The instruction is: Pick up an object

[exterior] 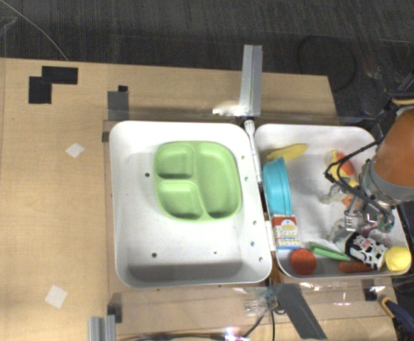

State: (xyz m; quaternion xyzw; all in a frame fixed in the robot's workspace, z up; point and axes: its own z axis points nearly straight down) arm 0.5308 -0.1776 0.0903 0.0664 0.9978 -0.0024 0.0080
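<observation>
My gripper [353,219] hangs low over the right side of the right bin [309,129], under the arm's orange band [409,155]. Just below it lie a black-and-white spotted object [366,248] and a yellow ball [398,258]. A small orange piece [348,201] sits by the gripper's left side. Further left in the same bin are a red tomato [304,261], a green stick [329,251], a small printed carton [285,231], a blue dish standing on edge [278,187] and a yellow banana [287,151]. I see nothing held in the gripper.
The left bin [132,190] holds a green divided plate [196,180]. A metal post [251,80] stands behind the bins where they meet. Black and yellow cables [338,168] trail off the wrist over the right bin's back. Bare wooden bench [43,190] extends to the left.
</observation>
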